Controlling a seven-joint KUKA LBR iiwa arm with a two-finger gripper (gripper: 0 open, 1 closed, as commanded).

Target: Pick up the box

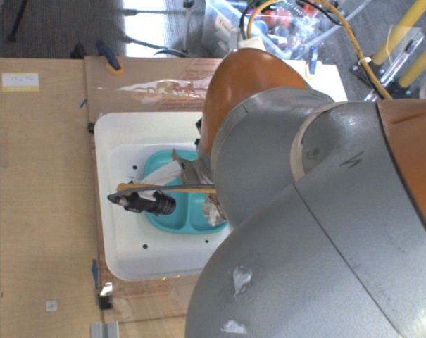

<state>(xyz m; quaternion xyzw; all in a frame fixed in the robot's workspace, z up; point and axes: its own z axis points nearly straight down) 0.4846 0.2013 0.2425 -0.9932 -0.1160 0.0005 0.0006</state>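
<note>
Grey KUKA arm [318, 210] looms over the left white bin [121, 259], wrist above a teal dish [177, 217]; the box presumably lies hidden directly beneath, and the grip state cannot be told.

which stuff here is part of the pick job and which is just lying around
Job: grey arm with orange band; shallow white plastic bin it reaches over.
Lying about: teal plastic dish; black cylindrical tool; thin wooden stick; clear plastic tub of clutter.
</note>
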